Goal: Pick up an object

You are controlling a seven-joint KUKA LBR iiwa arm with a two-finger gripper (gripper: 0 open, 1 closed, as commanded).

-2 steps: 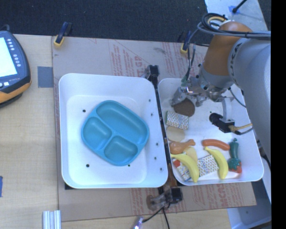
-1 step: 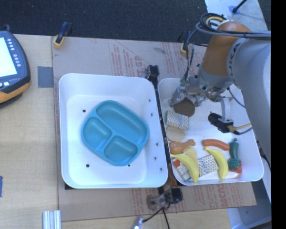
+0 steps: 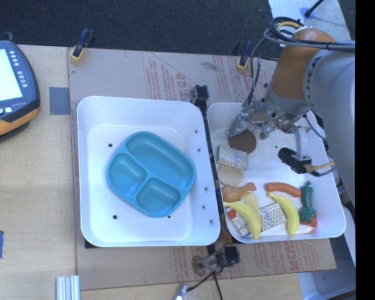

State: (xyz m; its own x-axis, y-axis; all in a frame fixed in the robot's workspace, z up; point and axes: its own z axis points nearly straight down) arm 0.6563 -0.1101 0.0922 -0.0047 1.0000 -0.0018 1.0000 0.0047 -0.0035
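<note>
While tool (image 3: 250,125) hovers above brown piece (image 3: 242,142), cardboard print illegible

left bin (image 3: 87,167): we take it as our landmark; the divided tray (image 3: 150,174) lies in its middle.
right bin (image 3: 334,227): touching the left bin's right side.
gripper (image 3: 257,125): right of the left bin, over the right bin's far end.
round piece (image 3: 242,142): just right of the left bin, beside the gripper.
wrapped packet (image 3: 232,157): nearer us than the round piece.
two bananas (image 3: 247,216): right of the left bin's near corner.
sausage (image 3: 282,188): farther right.
handheld screen (image 3: 6,89): well left of the left bin.
</note>
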